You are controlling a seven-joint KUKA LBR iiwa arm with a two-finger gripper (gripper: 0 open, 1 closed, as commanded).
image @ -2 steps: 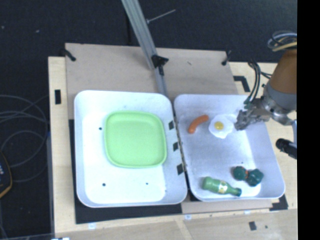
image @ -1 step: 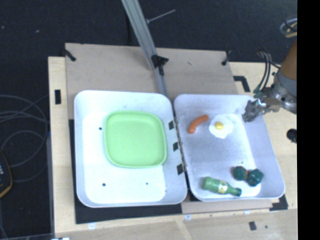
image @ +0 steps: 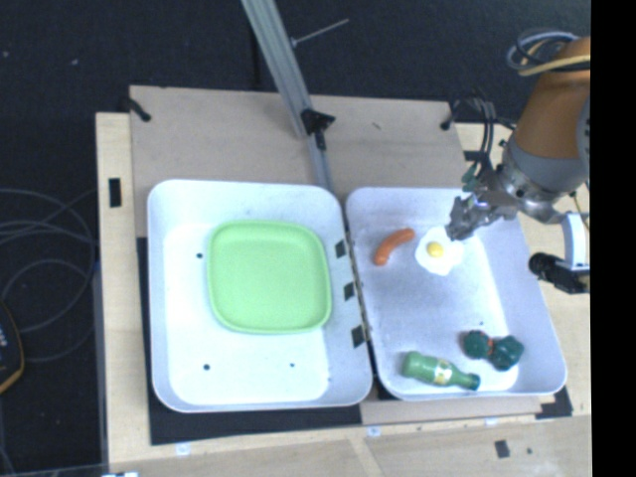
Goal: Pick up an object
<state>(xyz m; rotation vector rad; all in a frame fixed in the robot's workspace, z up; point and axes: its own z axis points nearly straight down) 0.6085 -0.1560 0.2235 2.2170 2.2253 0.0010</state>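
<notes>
The right bin (image: 397, 207) holds an orange sausage (image: 393, 245), a fried egg (image: 436, 252), a green bottle (image: 437, 370) lying on its side and a dark green toy (image: 492, 348). My gripper (image: 463, 221) hangs over the bin's upper right part, just above and to the right of the fried egg. Nothing shows between its fingers.
The left bin (image: 179, 207) carries a light green square plate (image: 269, 275). A grey metal pole (image: 281, 53) slants up from the bench between the bins. The arm's orange band (image: 549, 107) stands over the right bin's far corner.
</notes>
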